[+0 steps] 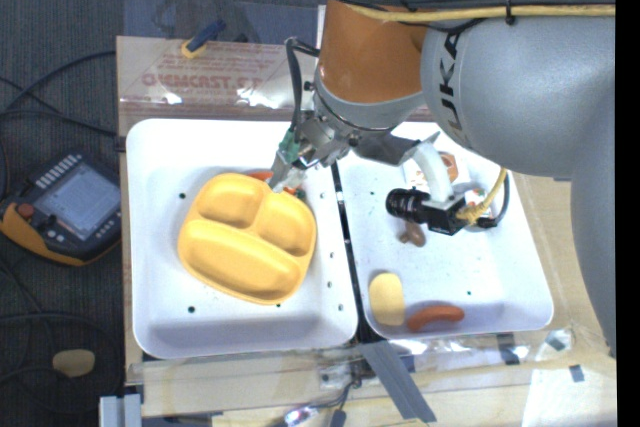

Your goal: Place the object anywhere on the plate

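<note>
Dark grey ribbed carpet surrounds the counter (560, 215), whose pale top carries a sheet of brown printed cardboard (200, 75) at the upper left of the frame and two shallow, glossy white plastic bins side by side. On the carpet at the far left lies a grey and orange handheld control pendant (60, 210) with a dark screen, and a small tan oval lump (73, 362) sits at the lower left.

The left bin (150, 315) holds a smooth, rounded yellow plastic plate (245, 235), moulded into three compartments with soft raised ridges between them. The right bin (520, 295) holds a pale yellow egg-shaped piece (386, 297) and, just beside it, a glossy orange-red sausage-shaped piece (435, 317), both near the bottom edge, with a small brown lump (412, 235) higher up.

The grey arm with its shiny orange band (385, 25) comes in from the upper right and ends over the upper right rim of the plate. The jaws point down and to the left, their tips close to that rim. A small orange-red piece (263, 177) shows at the plate's upper edge, right by the tips; most of it is hidden. Whether the jaws are open or closed, and whether they grip that piece, cannot be told, nor whether it rests on the plate or on the bin floor beside it.
</note>
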`<state>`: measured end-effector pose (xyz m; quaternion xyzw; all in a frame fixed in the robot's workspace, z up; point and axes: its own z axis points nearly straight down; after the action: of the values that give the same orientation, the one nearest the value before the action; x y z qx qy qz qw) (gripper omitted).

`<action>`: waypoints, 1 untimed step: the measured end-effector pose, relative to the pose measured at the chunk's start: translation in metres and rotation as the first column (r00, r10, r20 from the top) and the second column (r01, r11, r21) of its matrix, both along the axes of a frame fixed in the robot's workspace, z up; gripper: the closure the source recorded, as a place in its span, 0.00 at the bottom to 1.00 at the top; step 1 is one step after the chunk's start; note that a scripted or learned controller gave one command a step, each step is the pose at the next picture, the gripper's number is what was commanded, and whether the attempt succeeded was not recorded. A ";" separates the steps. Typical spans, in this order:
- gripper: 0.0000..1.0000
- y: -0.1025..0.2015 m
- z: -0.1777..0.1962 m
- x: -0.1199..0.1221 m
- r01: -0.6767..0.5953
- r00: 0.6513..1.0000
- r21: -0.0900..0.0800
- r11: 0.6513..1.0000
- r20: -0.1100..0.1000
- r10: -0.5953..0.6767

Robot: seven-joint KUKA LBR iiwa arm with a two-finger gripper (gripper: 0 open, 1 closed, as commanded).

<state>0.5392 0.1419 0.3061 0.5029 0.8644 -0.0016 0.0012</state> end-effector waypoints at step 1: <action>1.00 0.024 -0.129 0.003 -0.160 0.987 0.004 0.987 -0.003 0.160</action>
<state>0.5418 0.1662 0.1769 0.4320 0.9019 -0.0008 -0.0013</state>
